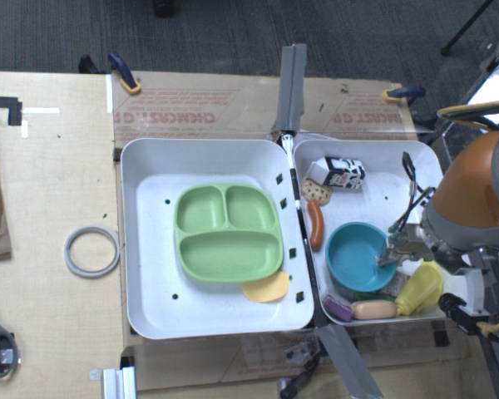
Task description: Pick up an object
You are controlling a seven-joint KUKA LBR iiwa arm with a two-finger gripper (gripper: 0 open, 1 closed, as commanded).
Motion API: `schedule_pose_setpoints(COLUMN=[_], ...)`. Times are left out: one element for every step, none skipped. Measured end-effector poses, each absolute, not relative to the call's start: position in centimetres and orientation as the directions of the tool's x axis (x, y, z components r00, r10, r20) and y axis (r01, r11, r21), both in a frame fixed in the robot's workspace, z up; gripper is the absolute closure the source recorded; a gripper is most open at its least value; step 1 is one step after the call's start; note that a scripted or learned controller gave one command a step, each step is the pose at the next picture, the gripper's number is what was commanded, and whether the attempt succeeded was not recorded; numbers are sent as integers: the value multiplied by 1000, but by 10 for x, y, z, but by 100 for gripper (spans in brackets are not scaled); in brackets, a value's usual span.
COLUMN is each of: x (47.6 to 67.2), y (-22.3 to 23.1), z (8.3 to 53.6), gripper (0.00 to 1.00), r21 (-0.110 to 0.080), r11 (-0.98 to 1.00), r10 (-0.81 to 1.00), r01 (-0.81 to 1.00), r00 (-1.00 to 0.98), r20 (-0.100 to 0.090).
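Note:
The right bin [374,152] holds a blue bowl [358,256], a reddish sausage [316,224], a cookie [315,193], a small black-and-white carton [339,173], a purple piece [338,308], a tan bread roll [373,309], a yellow bottle-like toy [418,288] and a black utensil [410,173]. My gripper [395,253] hangs low at the bowl's right rim, just above the yellow toy. Nothing is visibly held.
The left bin [141,248] carries a green divided plate [228,231] and a yellow flat piece [266,288] at its front. A grey ring [91,250] lies on the bench to the left. The arm's orange band [481,181] covers the right bin's right edge.

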State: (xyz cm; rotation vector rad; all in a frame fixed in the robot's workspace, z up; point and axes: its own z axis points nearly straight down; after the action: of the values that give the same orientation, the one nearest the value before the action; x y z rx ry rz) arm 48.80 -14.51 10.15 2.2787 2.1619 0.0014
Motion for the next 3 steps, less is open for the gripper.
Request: schedule_pose_setpoints(x=[479,481,564], y=[-142,-136,-199], z=[290,113,175], gripper=[100,100,100], r21=[-2,10,-1], r11=[275,366,448], r10=[962,931,894], r01=[962,930,894], r00=[-275,-366,-448], r20=[-1,-6,-1])
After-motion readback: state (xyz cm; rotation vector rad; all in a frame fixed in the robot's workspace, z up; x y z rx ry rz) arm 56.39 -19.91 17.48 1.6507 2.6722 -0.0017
